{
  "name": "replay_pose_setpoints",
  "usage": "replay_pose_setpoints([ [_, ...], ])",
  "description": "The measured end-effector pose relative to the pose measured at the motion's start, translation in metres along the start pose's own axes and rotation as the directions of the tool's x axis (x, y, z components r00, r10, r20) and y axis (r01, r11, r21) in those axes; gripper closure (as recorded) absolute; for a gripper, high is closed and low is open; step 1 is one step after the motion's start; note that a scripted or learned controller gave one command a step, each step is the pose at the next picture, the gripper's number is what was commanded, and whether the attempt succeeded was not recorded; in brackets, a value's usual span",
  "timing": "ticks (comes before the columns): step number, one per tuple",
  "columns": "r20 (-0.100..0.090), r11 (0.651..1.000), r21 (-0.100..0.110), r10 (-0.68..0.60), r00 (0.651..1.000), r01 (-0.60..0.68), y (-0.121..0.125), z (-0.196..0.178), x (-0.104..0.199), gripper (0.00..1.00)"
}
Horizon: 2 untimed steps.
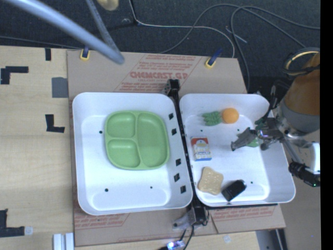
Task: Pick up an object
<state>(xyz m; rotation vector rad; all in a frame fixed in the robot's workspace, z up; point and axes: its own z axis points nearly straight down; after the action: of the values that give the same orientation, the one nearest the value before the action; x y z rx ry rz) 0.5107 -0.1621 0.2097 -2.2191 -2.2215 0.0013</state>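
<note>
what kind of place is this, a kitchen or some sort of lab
Most likely a robotics lab bench, not a kitchen. Two white bins sit on cardboard clamped to the bench, a grey arm with a gripper reaches in over toy-like food such as an orange ball, and loose cables trail behind.

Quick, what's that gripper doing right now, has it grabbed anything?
Gripper: low over the right bin; open or shut cannot be told, and nothing shows in its grasp.
</note>
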Motion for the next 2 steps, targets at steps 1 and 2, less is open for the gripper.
replay_pose_setpoints([
  [1, -0.001, 1.0, 0.006, 0.001, 1.0, -0.001, 0.005, 0.06, -0.004, 0.0],
  [2, -0.001, 1.0, 0.006, 0.001, 1.0, -0.001, -0.006, 0.118, -0.001, 0.0],
])
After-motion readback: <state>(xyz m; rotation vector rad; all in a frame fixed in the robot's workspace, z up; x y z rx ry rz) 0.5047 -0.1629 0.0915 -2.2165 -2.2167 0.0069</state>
